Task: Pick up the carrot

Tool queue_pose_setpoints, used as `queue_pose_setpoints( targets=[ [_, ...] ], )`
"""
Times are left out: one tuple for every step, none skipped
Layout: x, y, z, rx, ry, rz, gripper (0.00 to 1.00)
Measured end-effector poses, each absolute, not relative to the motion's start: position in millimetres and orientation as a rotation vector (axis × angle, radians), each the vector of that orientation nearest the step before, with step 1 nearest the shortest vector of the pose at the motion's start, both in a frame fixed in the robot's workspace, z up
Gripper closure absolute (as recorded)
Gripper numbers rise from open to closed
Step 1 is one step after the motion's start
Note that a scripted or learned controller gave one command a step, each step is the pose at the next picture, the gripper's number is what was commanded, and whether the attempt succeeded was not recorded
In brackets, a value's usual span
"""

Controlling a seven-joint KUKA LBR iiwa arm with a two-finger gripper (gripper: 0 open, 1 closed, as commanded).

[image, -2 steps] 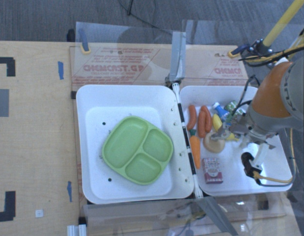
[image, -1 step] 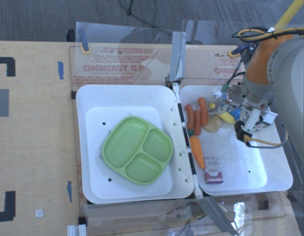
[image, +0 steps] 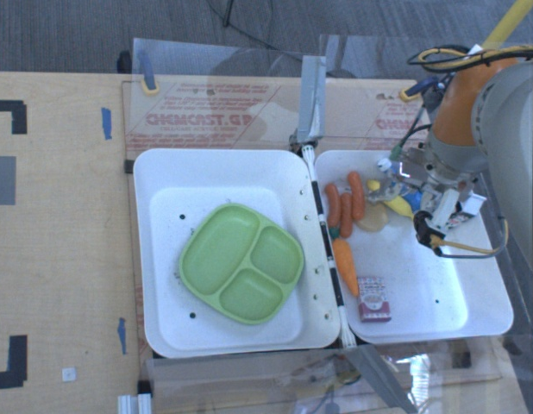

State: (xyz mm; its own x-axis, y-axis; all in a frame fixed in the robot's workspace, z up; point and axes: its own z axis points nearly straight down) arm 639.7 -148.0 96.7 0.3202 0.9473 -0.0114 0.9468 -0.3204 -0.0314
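The carrot point(image: 344, 266) is an orange tapered piece lying lengthwise along the left wall of the right bin point(image: 486, 313), near its middle. My gripper point(image: 406, 188) hangs over the back part of that bin, to the right of and behind the carrot, well apart from it. It is right above a yellow item point(image: 403, 203). The wrist and its fittings hide the fingertips, and nothing shows as held.
Three reddish sausages point(image: 346, 203) lie just behind the carrot, with a pale tan round piece point(image: 373, 220) beside them. A small red box point(image: 374, 300) sits to the carrot's front right. A green divided plate point(image: 241, 263) lies in the left bin point(image: 154, 231).
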Motion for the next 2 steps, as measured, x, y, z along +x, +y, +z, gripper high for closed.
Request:
queue_pose_setpoints(
  targets=[
    [503.5, -141.4, 94.0, -2.555, -1.853, -0.023, 1.0],
    [546.0, -168.1, 170.2, -2.481, -1.925, 0.004, 1.0]
  ],
)
